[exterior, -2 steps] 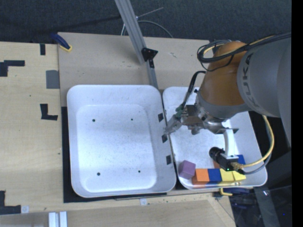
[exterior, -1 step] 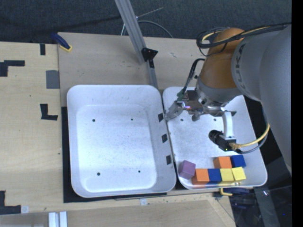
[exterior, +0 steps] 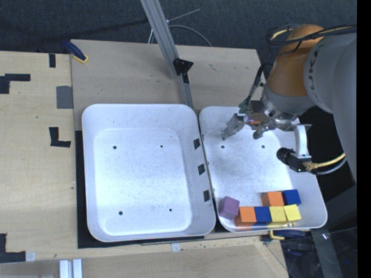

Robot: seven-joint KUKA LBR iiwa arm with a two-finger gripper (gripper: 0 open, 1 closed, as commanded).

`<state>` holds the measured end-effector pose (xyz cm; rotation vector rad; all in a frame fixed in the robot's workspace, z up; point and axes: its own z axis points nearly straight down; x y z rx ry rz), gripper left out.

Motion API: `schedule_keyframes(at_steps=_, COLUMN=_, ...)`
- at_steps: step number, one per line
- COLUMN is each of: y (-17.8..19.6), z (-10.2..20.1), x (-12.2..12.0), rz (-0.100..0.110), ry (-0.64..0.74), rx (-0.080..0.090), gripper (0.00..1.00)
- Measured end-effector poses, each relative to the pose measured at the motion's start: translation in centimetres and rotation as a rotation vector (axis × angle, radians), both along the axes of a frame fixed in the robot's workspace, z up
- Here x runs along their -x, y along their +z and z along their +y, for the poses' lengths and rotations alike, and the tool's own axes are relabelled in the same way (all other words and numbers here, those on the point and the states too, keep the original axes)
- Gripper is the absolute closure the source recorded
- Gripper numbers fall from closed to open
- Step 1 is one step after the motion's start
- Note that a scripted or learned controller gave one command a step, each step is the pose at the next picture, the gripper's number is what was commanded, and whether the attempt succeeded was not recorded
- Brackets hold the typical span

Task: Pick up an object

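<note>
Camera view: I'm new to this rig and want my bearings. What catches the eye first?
The cluster of colored blocks, purple, orange, blue and yellow, packed along the near edge of the right bin. Next, the grey arm with its orange band, coming in from the right, its gripper over the far end of that bin, well apart from the blocks.

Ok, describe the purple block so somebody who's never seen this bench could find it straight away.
Look at the right-hand white bin of the two, then at the cluster of coloured blocks along its near edge. The purple block sits at the cluster's left end, next to an orange block. It is the only purple one and lies turned askew.
</note>
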<state>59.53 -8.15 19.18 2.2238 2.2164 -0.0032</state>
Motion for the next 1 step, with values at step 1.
schedule_keyframes(at_steps=1, y=-8.25, z=-0.99, x=-5.79, rz=0.005, ry=0.005, rx=-0.001, gripper=0.00)
